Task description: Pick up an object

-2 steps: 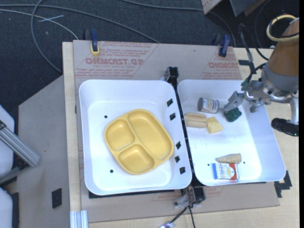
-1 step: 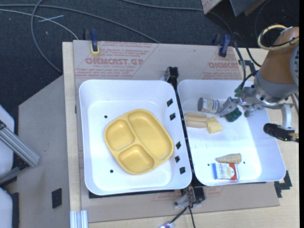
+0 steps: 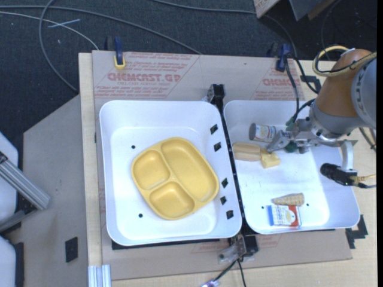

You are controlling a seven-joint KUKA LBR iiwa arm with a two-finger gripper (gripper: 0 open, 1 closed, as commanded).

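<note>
In the right bin, my gripper hangs low over the upper middle, its arm coming in from the right. Just left of it lies a small grey can on its side. Below the can sits a pale tan wedge, with a small yellow block close against the wedge's right end. I cannot see any object between the gripper's tips. Toward the bin's front lie a tan crust-like piece and a blue, white and red box.
The left bin holds a yellow divided plate. A black ridge with clips separates the two bins. A black fitting with a yellow cable hangs from the arm over the right bin's right side.
</note>
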